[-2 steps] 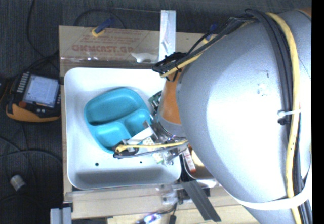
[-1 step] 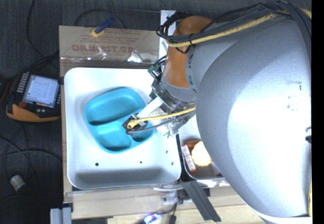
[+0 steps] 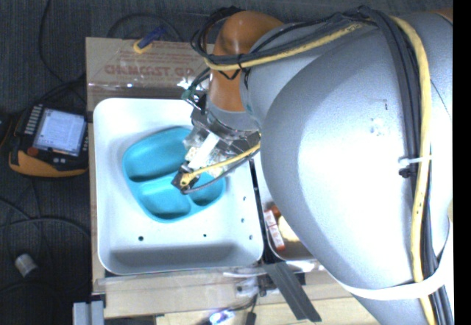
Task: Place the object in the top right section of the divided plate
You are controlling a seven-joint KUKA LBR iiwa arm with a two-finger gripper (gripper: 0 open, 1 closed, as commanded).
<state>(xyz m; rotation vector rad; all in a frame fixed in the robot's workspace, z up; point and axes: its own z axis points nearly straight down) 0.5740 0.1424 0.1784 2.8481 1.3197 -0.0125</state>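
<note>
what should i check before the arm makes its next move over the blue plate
1. Divided plate lies inside the left bin: ok.
2. Gripper is over the plate: ok.
3. Object between the fingers: cannot tell.
4. Gripper over the top right section: cannot tell, the arm covers that part of the plate.
5. Yellow cable slack near the gripper tip: not ok, it hangs close.

arm (image 3: 353, 140) covering right bin (image 3: 274, 231), tool (image 3: 193, 173) over blue divided plate (image 3: 165, 173), left bin (image 3: 118, 243) front floor open
</note>
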